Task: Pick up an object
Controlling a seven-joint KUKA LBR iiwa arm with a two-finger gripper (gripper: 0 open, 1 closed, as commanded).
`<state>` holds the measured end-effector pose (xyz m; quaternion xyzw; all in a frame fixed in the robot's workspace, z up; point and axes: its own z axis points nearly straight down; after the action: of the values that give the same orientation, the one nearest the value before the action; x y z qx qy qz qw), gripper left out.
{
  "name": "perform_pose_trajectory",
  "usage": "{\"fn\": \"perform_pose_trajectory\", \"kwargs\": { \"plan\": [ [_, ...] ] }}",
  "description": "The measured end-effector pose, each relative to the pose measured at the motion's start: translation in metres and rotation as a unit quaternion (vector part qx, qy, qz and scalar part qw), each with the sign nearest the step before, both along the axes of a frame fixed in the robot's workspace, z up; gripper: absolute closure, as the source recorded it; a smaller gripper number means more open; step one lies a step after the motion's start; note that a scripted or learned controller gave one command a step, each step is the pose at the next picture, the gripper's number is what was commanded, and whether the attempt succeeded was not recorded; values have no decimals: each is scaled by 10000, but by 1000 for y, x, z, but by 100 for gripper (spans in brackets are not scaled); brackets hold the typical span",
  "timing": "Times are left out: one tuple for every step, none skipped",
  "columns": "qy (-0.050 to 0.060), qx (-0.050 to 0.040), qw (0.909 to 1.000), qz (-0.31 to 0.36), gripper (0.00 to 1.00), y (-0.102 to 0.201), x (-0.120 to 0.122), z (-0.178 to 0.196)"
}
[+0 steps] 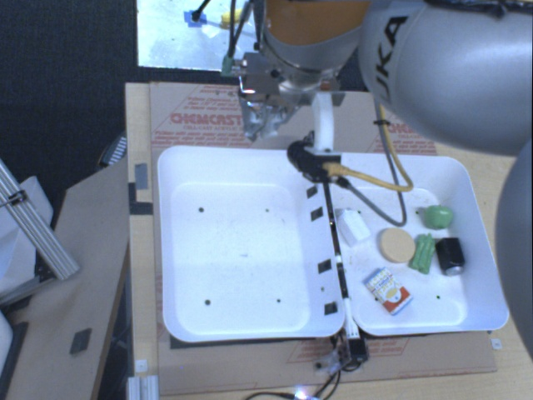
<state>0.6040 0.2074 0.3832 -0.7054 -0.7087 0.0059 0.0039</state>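
Two shallow white plastic bins (241, 307) lay side by side. The grey arm's bulk cut off the upper right of the frame. Its two-finger gripper (265, 122) hung above the left bin's top rim; the finger state could not be told. In the right bin lay a white block (353, 226), tan disc (396, 245), green ball (436, 217), green ridged piece (422, 254), black cylinder (450, 256) and small printed box (388, 291).

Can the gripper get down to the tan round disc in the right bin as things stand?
Probably yes: the tan round disc lies flat with open top; the green block crowds one side. The gripper hangs over the bins' far edge.
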Motion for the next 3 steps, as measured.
{"fn": "perform_pose_trajectory", "kwargs": {
  "plan": [
    [-147,43,9999,5,100,17,34,142],
    [-26,4,10000,7,100,28,-1,43],
    [-137,36,9999,2,100,26,42,158]
  ]
}}
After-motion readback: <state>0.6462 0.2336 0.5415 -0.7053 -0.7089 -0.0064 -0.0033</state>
